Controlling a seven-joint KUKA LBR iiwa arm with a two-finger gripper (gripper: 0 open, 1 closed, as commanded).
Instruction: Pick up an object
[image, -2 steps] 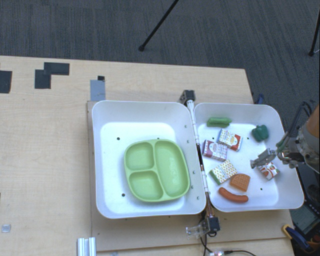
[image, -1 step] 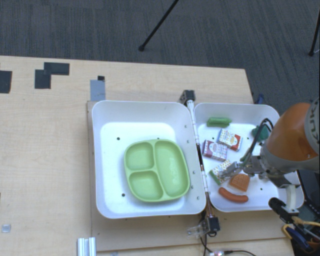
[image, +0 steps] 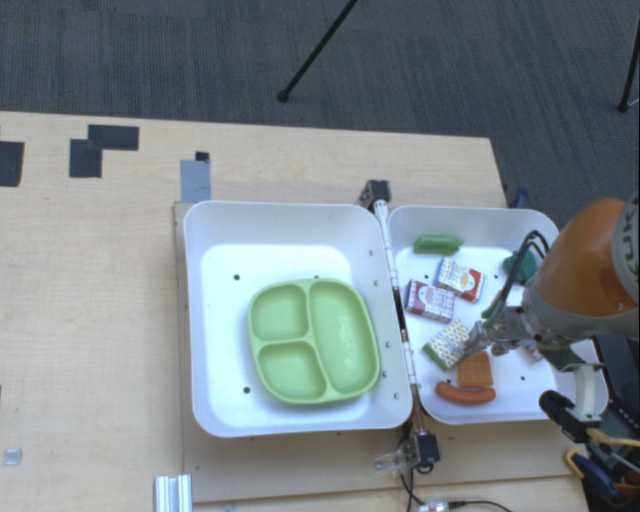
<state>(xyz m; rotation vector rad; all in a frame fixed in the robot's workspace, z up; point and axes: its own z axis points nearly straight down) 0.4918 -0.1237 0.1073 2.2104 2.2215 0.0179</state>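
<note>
You can't tell if the fingers (image: 478, 338) are spread or pinching; the big grey and orange arm (image: 588, 280) hides much of the right white bin (image: 470, 222). They sit on the green-and-white speckled packet (image: 449, 344), w/ toy orange waffle (image: 475, 369) just beside.

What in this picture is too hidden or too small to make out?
- Gripper: the arm's orange wrist covers it from above, so its fingers are hidden.
- Small cartons: their printing is too small to read.
- Right bin: the arm hides its far right part.
- Dark green thing: half covered by the arm, unidentifiable.
</note>
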